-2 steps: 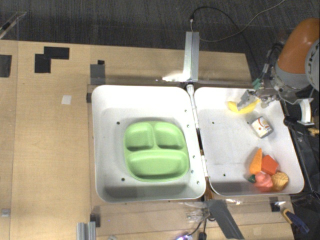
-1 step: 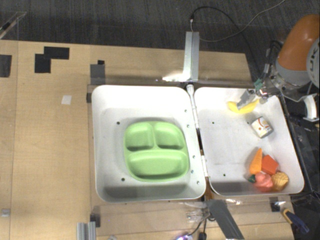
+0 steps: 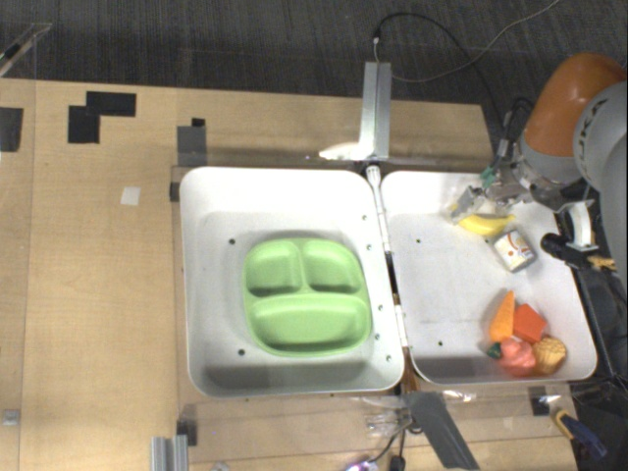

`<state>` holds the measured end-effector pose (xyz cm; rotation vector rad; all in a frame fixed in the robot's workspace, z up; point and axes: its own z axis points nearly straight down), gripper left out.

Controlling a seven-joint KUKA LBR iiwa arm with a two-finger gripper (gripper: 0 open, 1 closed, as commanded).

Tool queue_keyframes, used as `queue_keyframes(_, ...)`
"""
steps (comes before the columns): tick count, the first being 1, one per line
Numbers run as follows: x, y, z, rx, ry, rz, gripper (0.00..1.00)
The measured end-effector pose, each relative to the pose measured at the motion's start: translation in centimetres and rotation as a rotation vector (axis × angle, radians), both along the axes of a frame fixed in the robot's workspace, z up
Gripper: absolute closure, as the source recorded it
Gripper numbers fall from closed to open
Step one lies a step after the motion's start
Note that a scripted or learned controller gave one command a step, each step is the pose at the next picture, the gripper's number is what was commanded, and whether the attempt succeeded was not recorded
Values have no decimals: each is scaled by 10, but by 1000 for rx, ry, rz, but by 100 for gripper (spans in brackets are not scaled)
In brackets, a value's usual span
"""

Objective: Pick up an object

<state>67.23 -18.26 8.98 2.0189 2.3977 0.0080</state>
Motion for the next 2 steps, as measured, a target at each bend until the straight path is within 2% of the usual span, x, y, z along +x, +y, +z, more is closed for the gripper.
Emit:
queue_keyframes(1, 3, 2, 14, -3, -10, 6, 100)
queue_keyframes(2, -1, 68, 126, 1, -1, -2, 100)
